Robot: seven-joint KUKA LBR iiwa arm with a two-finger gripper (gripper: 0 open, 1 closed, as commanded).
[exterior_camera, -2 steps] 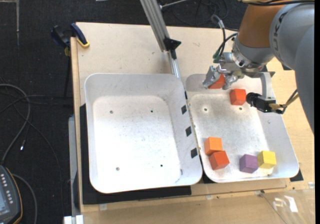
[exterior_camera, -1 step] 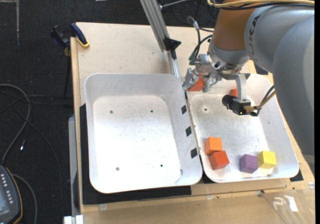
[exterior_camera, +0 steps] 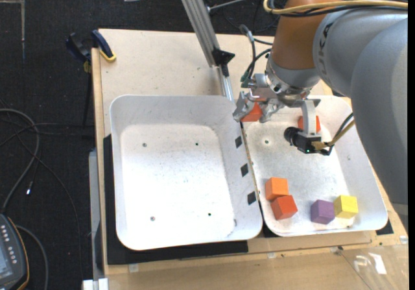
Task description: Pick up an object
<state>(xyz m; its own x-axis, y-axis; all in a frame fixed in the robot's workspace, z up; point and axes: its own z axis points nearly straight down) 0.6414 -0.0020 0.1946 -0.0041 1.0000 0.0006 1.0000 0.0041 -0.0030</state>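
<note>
Resting on tan bench [exterior_camera: 155, 68]: two white bins [exterior_camera: 130, 152]; dark floor around.

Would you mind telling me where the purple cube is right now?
The purple cube sits in the right bin, near its front edge, just left of the yellow cube and to the right of the red cube.

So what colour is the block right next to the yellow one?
Purple, seen in the camera view, in the right bin.
</note>
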